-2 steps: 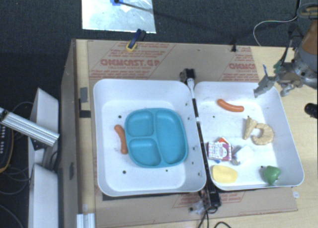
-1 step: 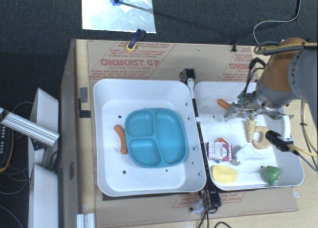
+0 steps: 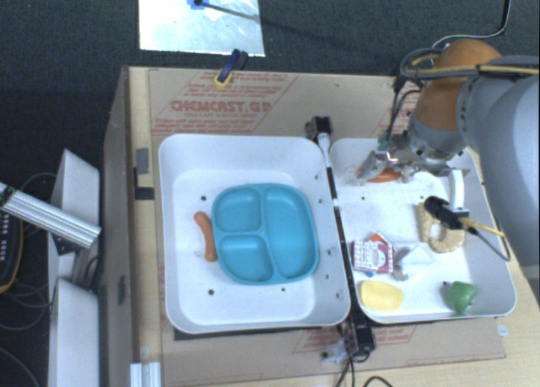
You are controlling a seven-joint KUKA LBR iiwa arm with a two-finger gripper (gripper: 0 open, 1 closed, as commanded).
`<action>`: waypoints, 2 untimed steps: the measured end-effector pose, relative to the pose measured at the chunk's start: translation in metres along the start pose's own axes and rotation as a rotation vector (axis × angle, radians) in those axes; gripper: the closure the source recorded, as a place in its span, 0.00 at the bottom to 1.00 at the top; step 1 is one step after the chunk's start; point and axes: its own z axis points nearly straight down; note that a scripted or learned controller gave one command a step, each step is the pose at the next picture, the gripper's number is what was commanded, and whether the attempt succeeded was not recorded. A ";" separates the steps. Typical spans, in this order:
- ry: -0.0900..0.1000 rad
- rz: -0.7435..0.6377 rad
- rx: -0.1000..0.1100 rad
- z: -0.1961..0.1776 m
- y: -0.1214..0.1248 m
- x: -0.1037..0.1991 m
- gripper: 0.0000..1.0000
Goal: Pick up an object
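Yellow piece (image 3: 381,295), flat and rounded, sits at the near edge of the right bin (image 3: 363,208), close to the divider. Green lump (image 3: 460,294) lies in the same bin's near right corner, well apart from it. Just behind the yellow piece is a small red-and-white carton (image 3: 372,255), lying tilted, with a little grey scrap (image 3: 400,260) just beside its right side; cannot tell whether they touch. Tan bread-like ring (image 3: 447,238) lies toward the bin's right wall. Gripper (image 3: 386,168) is low in the far left part of the right bin, near the divider. Its jaws stand apart, fairly wide. Orange piece (image 3: 384,178), slim and lying flat on the bin floor, is between the jaw tips; contact with either one cannot be made out, and it does not look lifted. Grey arm (image 3: 498,115) enters from the right, with the orange band (image 3: 460,61) above the wrist. Left bin (image 3: 186,208) holds a blue divided plate (image 3: 263,233), roughly centred, compartments bare. Reddish sausage (image 3: 205,235) lies on the bin floor just beside the plate's left rim, lengthwise along it. Both bins rest on a brown sheet with red lettering (image 3: 219,94).
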 end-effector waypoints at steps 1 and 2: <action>0.001 -0.001 0.017 -0.009 -0.003 -0.002 1.00; -0.003 0.004 -0.003 -0.043 -0.004 -0.052 1.00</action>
